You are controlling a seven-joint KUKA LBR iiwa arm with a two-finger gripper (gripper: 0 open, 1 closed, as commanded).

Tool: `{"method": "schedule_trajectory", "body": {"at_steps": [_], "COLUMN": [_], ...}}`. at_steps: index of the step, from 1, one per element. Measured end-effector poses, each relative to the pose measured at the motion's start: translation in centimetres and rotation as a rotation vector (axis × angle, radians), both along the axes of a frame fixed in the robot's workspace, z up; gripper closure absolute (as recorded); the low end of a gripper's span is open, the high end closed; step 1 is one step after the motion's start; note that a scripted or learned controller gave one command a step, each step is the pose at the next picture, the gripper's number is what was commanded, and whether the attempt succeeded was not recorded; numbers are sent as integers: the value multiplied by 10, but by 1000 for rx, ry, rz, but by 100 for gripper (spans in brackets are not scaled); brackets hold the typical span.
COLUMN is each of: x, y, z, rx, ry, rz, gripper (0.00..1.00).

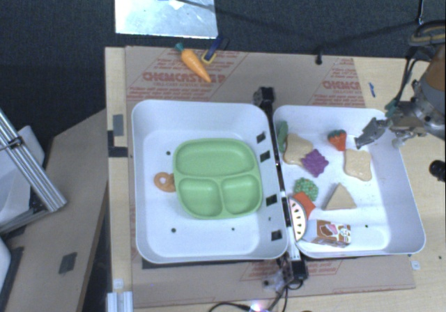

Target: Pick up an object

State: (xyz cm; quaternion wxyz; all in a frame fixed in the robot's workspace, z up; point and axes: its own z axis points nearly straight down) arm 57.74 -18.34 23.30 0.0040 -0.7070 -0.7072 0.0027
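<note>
My gripper hangs over the upper right part of the right bin, its fingers apart and nothing between them. Just below and left of it lies a tan toast slice. A red strawberry sits to the gripper's left. Further left are purple grapes and a second toast slice. Lower in the bin lie green broccoli, a triangular sandwich, a watermelon slice and a small printed packet.
The left bin holds a green divided plate and a small pretzel. A toy carrot lies on the cardboard behind the bins. A divider ridge runs between the bins. A green item leans against it.
</note>
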Motion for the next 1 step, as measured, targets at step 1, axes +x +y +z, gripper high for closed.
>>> {"method": "schedule_trajectory", "body": {"at_steps": [1], "x": [2], "y": [0], "z": [6], "rx": [-2], "ry": [-11], "rz": [3], "gripper": [0]}}
